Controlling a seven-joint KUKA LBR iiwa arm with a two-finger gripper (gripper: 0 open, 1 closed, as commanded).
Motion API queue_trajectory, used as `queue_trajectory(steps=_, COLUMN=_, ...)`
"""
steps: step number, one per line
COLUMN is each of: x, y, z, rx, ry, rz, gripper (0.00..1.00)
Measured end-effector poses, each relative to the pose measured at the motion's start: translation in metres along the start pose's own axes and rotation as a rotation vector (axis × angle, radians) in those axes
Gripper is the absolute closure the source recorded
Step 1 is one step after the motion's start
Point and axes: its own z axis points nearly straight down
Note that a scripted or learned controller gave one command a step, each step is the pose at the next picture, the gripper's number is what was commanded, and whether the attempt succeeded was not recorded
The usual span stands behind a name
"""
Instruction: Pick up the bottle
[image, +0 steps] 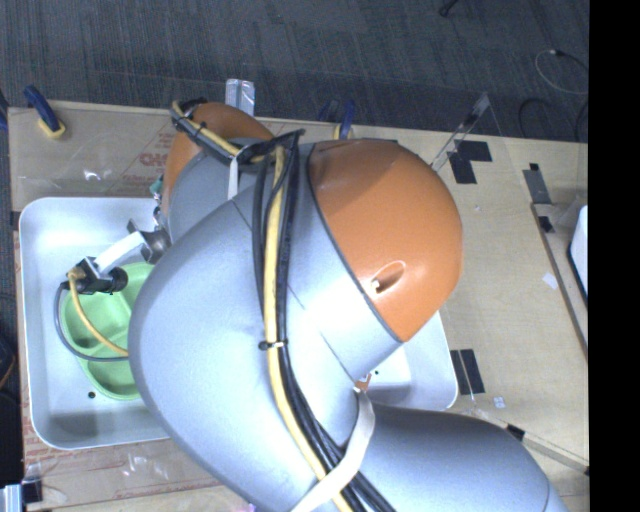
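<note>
One pale green thing (108, 345) lies near the middle of the left bin (40, 300). It is likely the bottle, though its shape is half hidden. The end effector (150, 243) sits close above its upper edge — wide or narrow, I cannot tell. The grey arm (230, 330) masks much of both bins, so a slightly offset descent could shove the bottle aside — or close on nothing.
</note>
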Motion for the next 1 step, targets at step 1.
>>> queue_trajectory(steps=1, x=-0.0005, y=-0.0052, z=-0.0078, rx=0.005, ry=-0.009, rz=-0.012, gripper=1.0)
